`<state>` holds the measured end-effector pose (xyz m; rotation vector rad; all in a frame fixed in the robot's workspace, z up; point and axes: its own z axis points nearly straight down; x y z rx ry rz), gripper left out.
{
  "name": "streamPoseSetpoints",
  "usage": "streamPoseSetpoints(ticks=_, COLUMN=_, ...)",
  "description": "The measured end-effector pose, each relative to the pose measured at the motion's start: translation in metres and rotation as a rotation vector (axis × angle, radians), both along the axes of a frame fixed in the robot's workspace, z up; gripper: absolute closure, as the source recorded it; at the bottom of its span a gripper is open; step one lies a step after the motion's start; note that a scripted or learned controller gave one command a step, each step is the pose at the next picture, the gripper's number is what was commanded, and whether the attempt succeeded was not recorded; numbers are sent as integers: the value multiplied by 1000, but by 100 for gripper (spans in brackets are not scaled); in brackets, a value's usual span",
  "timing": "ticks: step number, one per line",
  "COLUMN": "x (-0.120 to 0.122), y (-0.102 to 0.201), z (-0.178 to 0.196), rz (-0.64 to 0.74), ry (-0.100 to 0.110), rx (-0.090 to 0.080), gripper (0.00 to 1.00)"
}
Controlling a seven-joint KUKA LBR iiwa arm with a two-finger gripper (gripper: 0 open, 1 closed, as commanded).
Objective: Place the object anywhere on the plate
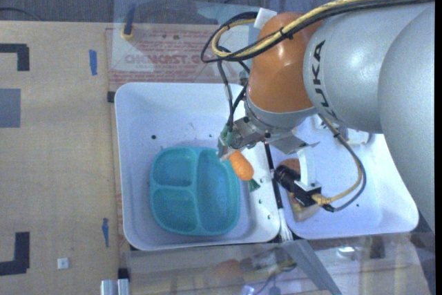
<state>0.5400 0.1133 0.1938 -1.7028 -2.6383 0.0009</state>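
A teal plate [197, 191] with three compartments lies in the left bin [138, 121], towards its front. An orange carrot-shaped object [240, 166] with a small green end sits at the plate's upper right rim, partly over the edge. My gripper [228, 146] hangs directly above the object's upper left end, under the arm's orange band. The wrist hides the contact between gripper and object, so I cannot tell whether the object is held or lying on the rim.
The right bin [387, 211] holds a brownish item [291, 167] near its left wall, partly behind a black fitting with a yellow cable [345, 193]. The big grey arm covers most of the right bin. A wooden bench top [55, 148] lies to the left.
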Motion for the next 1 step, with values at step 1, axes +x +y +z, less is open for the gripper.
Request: streamPoseSetpoints(ticks=1, x=0, y=0, z=0, rz=-1, ry=0, rx=0, gripper=0)
